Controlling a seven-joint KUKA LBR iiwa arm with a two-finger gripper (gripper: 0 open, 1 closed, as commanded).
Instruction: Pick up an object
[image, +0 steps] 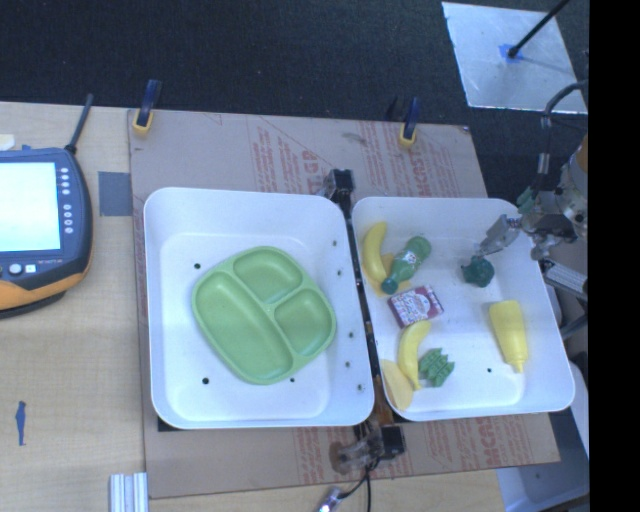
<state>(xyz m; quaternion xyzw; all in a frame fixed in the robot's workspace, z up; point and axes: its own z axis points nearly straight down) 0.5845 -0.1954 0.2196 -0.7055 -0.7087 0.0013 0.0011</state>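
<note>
Fingers (497, 238) sit at the frame's right, just beside the dark green object (479, 270); spread or pressed together, I cannot tell. I should centre over it before descending.

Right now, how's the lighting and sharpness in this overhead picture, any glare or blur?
Camera view: bright, even light; the white bins are nearly washed out, the pendant screen glares white; small soft shadows under the green divided plate; the gripper looks slightly soft at the right.

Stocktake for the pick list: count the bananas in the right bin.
3. One banana lies by the right bin's left wall; a second lies below the red packet; a third sits at the lower-left corner, partly hidden.
</note>
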